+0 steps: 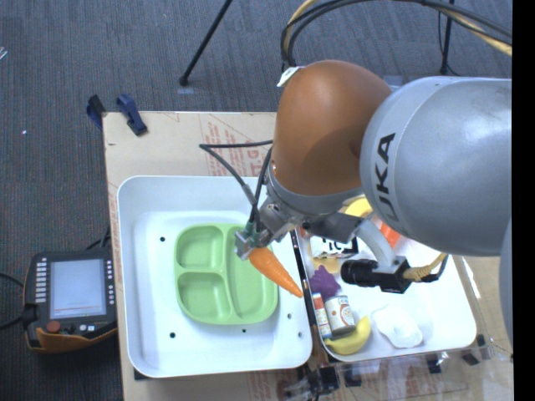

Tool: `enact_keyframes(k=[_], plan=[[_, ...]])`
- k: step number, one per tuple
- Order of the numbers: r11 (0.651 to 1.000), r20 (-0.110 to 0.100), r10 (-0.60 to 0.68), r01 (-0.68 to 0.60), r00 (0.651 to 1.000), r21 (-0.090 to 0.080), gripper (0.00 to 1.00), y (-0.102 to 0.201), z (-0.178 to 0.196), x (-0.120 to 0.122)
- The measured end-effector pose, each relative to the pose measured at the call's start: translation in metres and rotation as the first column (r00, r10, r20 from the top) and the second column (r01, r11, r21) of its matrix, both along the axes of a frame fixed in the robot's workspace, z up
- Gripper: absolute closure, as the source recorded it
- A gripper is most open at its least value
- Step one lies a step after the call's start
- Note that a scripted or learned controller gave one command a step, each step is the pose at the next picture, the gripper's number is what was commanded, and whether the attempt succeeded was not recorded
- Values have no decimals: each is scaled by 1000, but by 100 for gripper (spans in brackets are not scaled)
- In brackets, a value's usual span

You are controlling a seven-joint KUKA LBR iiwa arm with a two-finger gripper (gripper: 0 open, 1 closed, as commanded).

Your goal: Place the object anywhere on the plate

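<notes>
Orange and pointed, the carrot has its thick end between the fingers of the gripper, which are closed on it. The carrot slants down to the right, its thick end above the right edge of the green plate and its tip over the floor of the left bin. The plate has three compartments and lies in the middle of this bin. In the right bin there are a banana, a small bottle, a purple object and a white object. A tablet lies on the floor to the left of the bench.
</notes>
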State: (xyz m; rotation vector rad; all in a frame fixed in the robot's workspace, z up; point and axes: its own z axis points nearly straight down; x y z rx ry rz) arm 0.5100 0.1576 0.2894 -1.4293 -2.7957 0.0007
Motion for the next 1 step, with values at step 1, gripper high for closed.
enact_keyframes(k=[1], plan=[[1000, -2, -2, 2, 1000, -2, 0, -2, -1, 0]])
